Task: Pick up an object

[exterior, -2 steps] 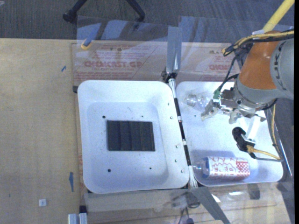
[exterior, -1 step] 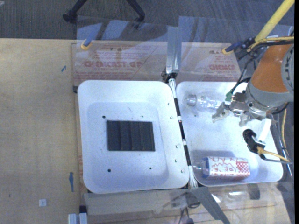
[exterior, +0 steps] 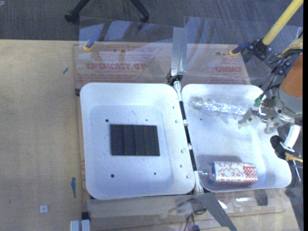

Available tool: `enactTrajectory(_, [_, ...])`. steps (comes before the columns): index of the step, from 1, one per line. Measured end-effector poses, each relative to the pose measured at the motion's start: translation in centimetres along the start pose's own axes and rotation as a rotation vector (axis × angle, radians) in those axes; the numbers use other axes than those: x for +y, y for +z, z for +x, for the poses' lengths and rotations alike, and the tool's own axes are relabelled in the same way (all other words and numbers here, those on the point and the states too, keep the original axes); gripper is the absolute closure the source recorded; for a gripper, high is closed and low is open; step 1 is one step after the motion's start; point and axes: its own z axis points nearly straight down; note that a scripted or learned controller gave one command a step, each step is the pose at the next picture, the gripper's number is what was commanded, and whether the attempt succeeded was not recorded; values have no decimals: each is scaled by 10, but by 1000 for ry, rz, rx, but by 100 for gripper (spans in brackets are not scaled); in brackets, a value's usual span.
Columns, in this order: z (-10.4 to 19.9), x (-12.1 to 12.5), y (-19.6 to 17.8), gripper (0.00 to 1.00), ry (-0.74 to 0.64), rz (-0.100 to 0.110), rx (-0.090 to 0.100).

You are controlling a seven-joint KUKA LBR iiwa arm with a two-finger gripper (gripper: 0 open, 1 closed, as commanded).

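A clear plastic bottle (exterior: 219, 107) lies on its side across the back of the right bin (exterior: 240, 148). Along that bin's front wall lies a red-and-white patterned can (exterior: 233, 172), also on its side. A flat black ribbed pad (exterior: 134, 139) rests in the middle of the left bin (exterior: 96, 109). My gripper (exterior: 257, 123) hangs over the right side of the right bin, just off the bottle's right end. It is open, with nothing between its fingers (exterior: 245, 120).
The two bins meet at a central seam (exterior: 186, 134). Clear plastic panels (exterior: 144, 42) stand behind them. A yellow-handled tool (exterior: 284, 16) and cables sit at the back right by the arm. Bare bench lies to the left.
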Motion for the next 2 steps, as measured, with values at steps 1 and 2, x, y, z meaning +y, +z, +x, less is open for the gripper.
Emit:
enactTrajectory(1, [0, 0, 0, 0, 0, 0, 0])
enactTrajectory(2, [45, -67, 42, 0, -75, -5, 1])
